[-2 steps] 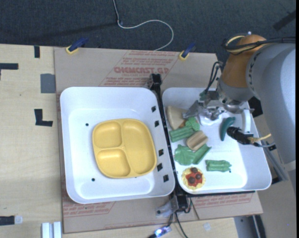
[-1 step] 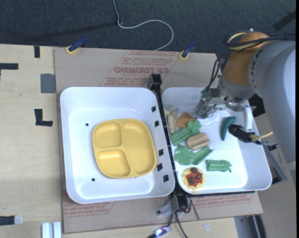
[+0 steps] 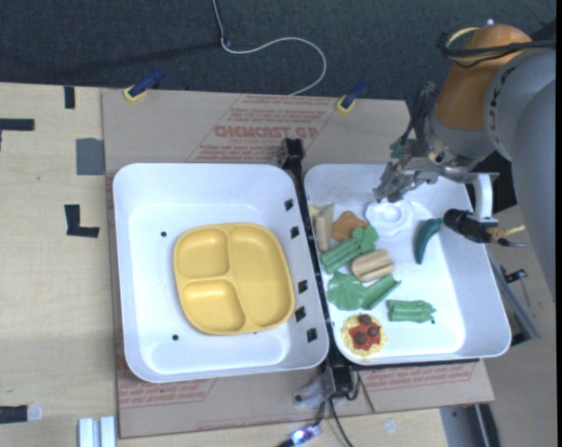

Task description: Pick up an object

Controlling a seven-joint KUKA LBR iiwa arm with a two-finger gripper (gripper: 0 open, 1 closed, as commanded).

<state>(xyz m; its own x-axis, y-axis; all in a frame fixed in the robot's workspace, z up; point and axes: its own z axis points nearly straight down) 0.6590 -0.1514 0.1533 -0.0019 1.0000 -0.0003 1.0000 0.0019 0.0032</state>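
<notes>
Pincer (image 3: 389, 192) low over right bin (image 3: 476, 329), far-left part. Just below it: white piece (image 3: 390, 216). Below-left: packed clutter, orange item (image 3: 347, 223), green veg (image 3: 352, 250), bun (image 3: 372, 266); no gap btwn. Right: green pepper (image 3: 426, 238), bare floor around it. Well left: yellow tray (image 3: 233, 277) in left bin (image 3: 137, 277), open margins all round.
</notes>
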